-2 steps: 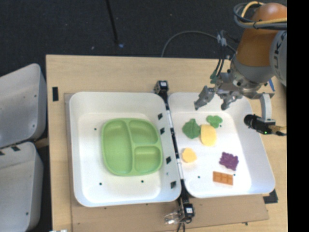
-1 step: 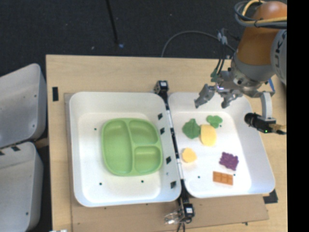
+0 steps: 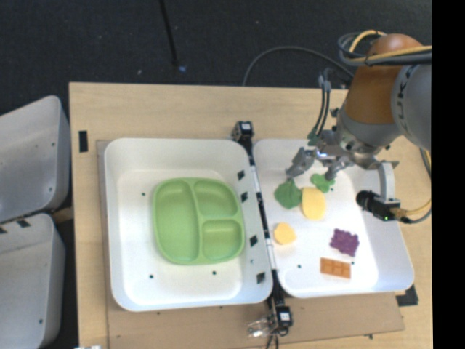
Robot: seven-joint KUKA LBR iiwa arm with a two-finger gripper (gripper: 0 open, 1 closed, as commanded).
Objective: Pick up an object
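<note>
- Reaching in from the right, the grey arm with its orange band [image 3: 378, 78] hangs over the far part of the right-hand shallow white bin [image 3: 378, 267].
- Its two-finger gripper [image 3: 314, 166] has the fingers spread apart, one [image 3: 296, 164] pointing toward the bin's left side, the other [image 3: 330, 171] lower right of it; nothing sits pinched between them.
- A small dark green piece [image 3: 322, 182] lies just below the right finger, close to or touching its tip; contact cannot be told.
- A larger green leafy lump [image 3: 288, 194] sits just below the left finger, apart from it.
- A pale yellow oval object [image 3: 314, 204] lies right beside the leafy lump, between it and the bin's middle.
- A smaller yellow rounded piece [image 3: 284, 233] rests nearer the front, by the divider.
- A purple knobbly cluster [image 3: 344, 241] and an orange flat rectangular block [image 3: 336, 268] lie toward the front right, near each other.
- The left-hand white bin [image 3: 123, 267] holds a light green plastic tray with three compartments [image 3: 197, 219], lying flat in its middle.
- Both bins stand side by side on a pale wooden bench [image 3: 145, 104].
</note>
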